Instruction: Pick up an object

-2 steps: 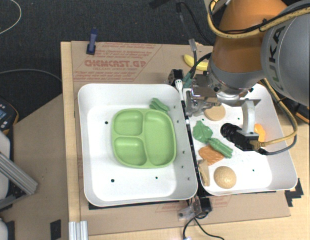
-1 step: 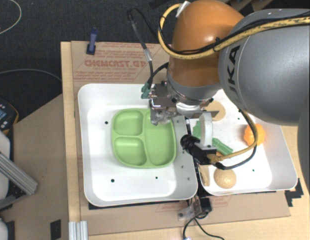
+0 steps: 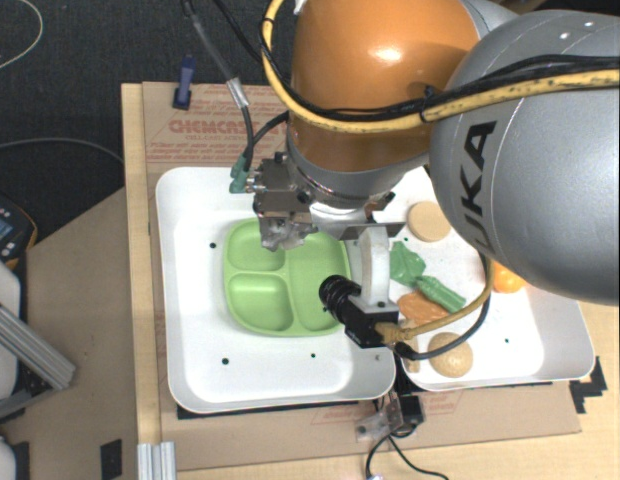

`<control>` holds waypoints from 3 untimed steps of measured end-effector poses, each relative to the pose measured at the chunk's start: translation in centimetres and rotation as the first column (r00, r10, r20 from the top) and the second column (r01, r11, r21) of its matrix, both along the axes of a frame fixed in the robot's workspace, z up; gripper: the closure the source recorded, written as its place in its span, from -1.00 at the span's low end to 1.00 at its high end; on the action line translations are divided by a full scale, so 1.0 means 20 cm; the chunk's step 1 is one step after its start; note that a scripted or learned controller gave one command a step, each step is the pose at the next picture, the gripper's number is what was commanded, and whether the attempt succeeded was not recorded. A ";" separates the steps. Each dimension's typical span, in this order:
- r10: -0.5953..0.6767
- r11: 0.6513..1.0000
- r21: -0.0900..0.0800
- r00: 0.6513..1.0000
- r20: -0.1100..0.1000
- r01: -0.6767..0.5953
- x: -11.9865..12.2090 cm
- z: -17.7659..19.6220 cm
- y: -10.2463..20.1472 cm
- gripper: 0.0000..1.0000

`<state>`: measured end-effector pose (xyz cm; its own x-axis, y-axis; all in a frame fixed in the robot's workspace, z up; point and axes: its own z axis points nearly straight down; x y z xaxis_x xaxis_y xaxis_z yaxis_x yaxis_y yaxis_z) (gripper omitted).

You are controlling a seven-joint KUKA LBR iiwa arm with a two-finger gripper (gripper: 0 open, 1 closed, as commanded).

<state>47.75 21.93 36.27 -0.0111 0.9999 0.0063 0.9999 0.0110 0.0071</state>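
The green divided tray [image 3: 272, 290] lies in the left white bin [image 3: 190, 298], not lifted yet. The tool [image 3: 282, 230] hangs over the tray's far edge, its state impossible to tell. Toy food pieces [image 3: 428, 293] wait right of the tray.

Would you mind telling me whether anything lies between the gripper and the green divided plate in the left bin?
Nothing visible does. The gripper hangs right over the green divided plate near its far rim, in the left bin.
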 end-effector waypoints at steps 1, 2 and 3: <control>-0.010 1.000 -0.002 1.000 0.008 0.010 0.33 0.45 0.03 1.00; -0.013 1.000 -0.014 1.000 -0.025 0.013 0.28 -0.83 0.02 1.00; -0.010 1.000 0.001 1.000 0.014 0.010 0.48 0.29 0.03 1.00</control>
<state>57.41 22.43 42.13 -0.0016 1.0000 0.0073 0.9998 0.0014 0.0210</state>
